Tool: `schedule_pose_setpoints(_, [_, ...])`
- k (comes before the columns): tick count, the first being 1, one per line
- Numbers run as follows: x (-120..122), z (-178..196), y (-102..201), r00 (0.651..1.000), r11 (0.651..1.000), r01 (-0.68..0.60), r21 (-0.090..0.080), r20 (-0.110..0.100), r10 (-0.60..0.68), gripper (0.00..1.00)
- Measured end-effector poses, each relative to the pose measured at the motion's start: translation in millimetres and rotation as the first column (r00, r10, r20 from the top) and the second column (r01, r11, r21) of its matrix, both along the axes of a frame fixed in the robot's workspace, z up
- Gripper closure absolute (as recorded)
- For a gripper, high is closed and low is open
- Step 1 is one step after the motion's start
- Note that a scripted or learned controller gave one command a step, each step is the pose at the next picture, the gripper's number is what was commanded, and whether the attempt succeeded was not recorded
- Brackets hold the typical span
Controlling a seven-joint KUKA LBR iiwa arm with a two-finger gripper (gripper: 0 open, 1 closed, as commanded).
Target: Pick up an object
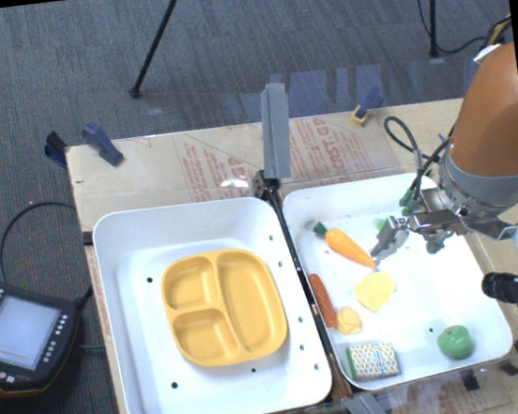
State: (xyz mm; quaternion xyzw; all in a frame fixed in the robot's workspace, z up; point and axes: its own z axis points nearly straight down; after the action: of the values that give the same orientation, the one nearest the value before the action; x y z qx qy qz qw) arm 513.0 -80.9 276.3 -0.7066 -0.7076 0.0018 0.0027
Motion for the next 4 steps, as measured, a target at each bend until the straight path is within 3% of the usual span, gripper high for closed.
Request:
schedule_pose_setpoints(1, [64, -113, -6, 0.995, 0.995, 0.1, 0.0, -0.012, -0.1, 0.0])
schedule_pose_setpoints(2, [94, -143, -3, 0.999, 0.999, 0.046, 0.0, 0.0, -0.046, 0.0])
schedule_pose_setpoints(3, [95, -192, -24, 1.0, 1.0, 0.007, 0.0, -0.003, -0.007, 0.0])
schedule_pose_setpoints(4, [96, -181, -24, 1.0, 1.0, 0.012, 0.002, 0.001, -0.012, 1.0])
